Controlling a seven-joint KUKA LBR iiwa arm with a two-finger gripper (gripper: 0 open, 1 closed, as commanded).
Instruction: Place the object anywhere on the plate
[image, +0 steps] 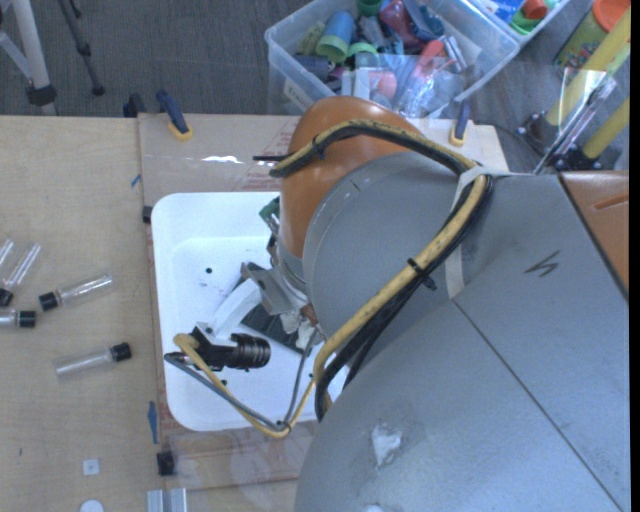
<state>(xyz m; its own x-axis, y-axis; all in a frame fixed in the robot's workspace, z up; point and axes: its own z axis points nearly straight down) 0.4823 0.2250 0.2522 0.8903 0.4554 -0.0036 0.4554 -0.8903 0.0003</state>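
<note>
Camera view: arm (420, 250) reaches in from the right over the white bin (170, 240), covering much of it. Pincer (288, 312) sits low inside the bin; apart or together, can't tell. The object & plate are hidden under the arm, so can't tell where. Green bit (270, 210) shows at the arm's edge. Capped vials (80, 290) lie on the worktop (70, 180), left of the bin.

White bin (190, 215), grey arm (480, 330) with orange band (330, 130), black-capped clear vials (80, 291)

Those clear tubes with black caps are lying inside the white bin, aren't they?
No. The camera view shows the clear tubes with black caps lying on the wooden bench, left of the white bin, not inside it.
</note>
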